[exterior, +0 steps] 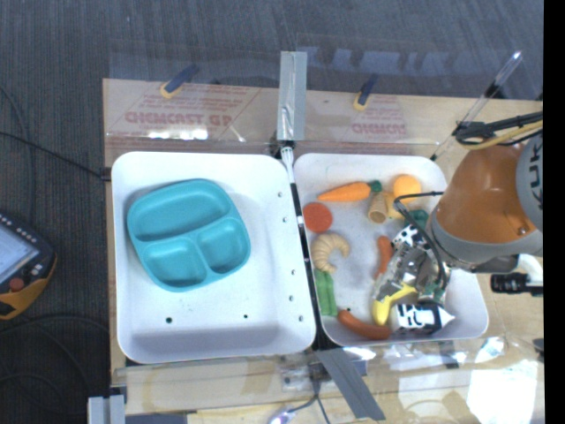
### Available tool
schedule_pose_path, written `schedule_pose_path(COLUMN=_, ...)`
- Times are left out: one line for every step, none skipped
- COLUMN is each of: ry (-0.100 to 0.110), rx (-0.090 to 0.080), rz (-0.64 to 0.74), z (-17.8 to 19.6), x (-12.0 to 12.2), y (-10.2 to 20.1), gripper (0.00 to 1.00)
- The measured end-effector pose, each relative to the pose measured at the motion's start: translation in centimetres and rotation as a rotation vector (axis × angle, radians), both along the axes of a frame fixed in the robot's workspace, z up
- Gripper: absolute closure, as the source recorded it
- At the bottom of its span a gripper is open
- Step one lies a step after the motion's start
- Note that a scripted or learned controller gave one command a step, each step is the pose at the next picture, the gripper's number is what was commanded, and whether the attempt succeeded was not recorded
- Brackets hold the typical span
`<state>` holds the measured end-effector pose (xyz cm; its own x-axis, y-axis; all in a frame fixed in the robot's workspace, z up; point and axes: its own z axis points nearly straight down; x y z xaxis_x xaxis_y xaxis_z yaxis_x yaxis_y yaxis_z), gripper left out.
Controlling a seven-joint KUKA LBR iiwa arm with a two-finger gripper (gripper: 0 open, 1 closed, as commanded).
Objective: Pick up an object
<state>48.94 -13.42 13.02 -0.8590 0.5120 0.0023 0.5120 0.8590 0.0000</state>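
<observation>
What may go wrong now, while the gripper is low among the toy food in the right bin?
The gripper sits in a tight cluster, so it may catch the yellow piece and the red pepper together, or push them against the bin wall. The croissant lies apart and looks safe.

Both white bins (pixel 212 334) look like smooth, slightly glossy plastic; the teal divided tray (pixel 187 232) is matt plastic. The bench (pixel 221 113) looks like plywood under clear sheeting.

A robotics lab: a wooden counter (pixel 221 113) on grey carpet (pixel 177 16), two shallow white plastic bins (pixel 212 338), loose black cables (pixel 44 153).
</observation>
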Motion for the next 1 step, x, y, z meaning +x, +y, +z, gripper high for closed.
schedule_pose_path(ry=-0.011, rx=-0.004, rz=-0.211, z=-3.92, x=-0.28, y=3.63, gripper=1.0)
